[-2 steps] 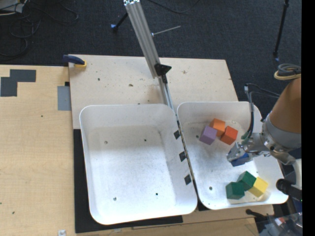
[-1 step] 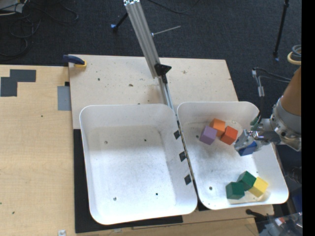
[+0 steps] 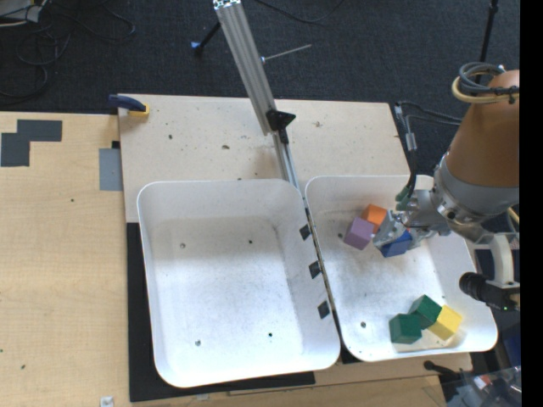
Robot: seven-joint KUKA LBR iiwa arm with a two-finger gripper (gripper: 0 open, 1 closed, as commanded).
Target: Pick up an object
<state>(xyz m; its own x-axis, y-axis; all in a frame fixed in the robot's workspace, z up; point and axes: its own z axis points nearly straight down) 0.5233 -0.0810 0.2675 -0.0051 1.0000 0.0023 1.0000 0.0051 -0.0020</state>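
Bench with two white bins; gripper (image 3: 397,225), finger state unclear, should center squarely over blue block (image 3: 395,243) beside purple block (image 3: 358,232).

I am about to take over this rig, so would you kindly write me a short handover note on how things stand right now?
Gripper: low in the right-hand white bin, at the cluster of blocks near its far side; whether it grips anything cannot be told.
Things: an orange cube, a purple cube and a blue block sit together by the gripper, the blue one closest under it. Two green blocks and a yellow cube lie at the near right corner. The left-hand white bin sits alongside.
Done: the arm has reached the cluster.
Left: grasp a block, probably the blue one, and lift it.
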